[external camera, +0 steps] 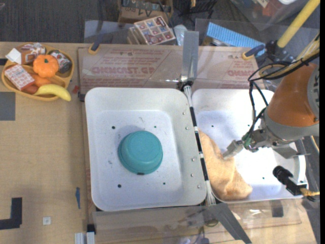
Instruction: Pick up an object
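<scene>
A teal bowl point(141, 152) lies upside down in the middle of the left bin point(101, 111). A tan sponge-like cloth point(223, 171) lies along the left wall of the right bin point(223, 105), reaching toward its front corner. My gripper point(232, 150) hangs low over the right bin, its tip at the right edge of the tan cloth near its upper part. The arm with its orange band point(292, 103) comes in from the right above it. I see nothing held between the fingers.
A yellow plate point(10, 80) with an orange pumpkin, a banana and small boxes sits on the bench at the far left. A metal divider point(190, 60) stands behind the seam between the bins. Cables hang near the arm at right.
</scene>
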`<state>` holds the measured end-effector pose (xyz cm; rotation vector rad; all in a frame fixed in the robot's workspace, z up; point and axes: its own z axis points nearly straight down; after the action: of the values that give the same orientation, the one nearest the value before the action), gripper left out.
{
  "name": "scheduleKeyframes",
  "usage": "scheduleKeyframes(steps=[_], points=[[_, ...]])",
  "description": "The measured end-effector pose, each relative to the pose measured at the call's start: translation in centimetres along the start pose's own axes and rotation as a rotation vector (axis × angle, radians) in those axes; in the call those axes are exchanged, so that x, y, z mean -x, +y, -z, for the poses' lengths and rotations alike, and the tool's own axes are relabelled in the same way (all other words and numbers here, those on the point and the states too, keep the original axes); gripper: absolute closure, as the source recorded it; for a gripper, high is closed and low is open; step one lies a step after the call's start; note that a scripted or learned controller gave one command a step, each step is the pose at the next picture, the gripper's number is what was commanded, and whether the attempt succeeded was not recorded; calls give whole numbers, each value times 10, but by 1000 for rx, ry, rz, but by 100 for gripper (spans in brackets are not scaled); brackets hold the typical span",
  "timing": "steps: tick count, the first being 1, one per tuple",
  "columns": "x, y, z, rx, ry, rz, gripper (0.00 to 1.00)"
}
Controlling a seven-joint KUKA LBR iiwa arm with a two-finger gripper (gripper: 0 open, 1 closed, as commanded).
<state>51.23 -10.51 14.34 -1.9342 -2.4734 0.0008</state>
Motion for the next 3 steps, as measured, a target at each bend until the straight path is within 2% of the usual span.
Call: scheduleKeyframes(steps=[1, 2, 3], points=[[18, 77, -55, 8, -5, 53, 0], [-2, 4, -21, 1, 0, 77, 0], [0, 23, -52, 11, -4, 97, 0]])
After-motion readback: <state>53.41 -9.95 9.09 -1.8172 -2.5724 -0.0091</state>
